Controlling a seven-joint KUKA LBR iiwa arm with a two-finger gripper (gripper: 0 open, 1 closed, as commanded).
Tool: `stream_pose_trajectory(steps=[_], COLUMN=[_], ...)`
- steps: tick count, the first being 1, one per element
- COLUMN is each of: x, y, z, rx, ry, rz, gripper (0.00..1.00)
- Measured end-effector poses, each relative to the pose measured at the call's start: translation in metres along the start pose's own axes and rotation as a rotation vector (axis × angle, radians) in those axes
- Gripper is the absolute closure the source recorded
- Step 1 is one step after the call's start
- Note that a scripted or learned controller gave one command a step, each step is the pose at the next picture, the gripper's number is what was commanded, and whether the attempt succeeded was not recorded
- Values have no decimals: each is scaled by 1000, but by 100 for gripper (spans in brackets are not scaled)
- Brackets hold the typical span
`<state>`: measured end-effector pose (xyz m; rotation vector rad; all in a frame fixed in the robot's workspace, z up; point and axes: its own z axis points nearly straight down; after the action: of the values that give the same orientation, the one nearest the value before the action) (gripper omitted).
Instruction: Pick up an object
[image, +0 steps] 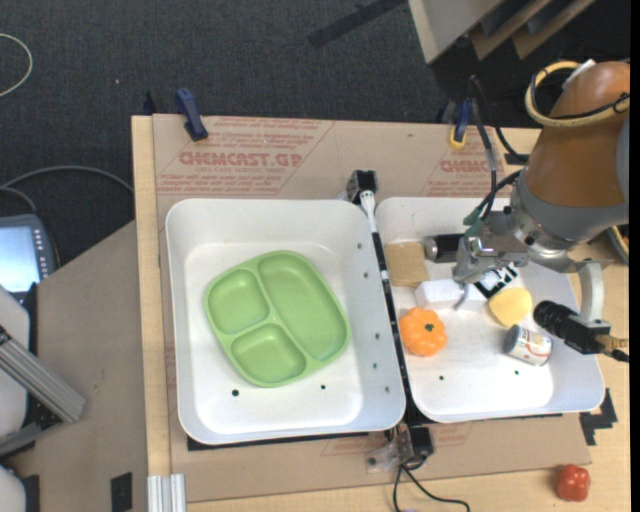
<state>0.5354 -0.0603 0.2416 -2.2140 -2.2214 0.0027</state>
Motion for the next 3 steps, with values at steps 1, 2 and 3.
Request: stream_pose_trajectory(steps=[1,2,3], x=[42,91,120], y=[-59,-55,-56], z=[-2,-64,-277], rx=[2,-12,-27], ry=[1,-1,2], rz=[0,-3,-1], gripper=[100,100,100])
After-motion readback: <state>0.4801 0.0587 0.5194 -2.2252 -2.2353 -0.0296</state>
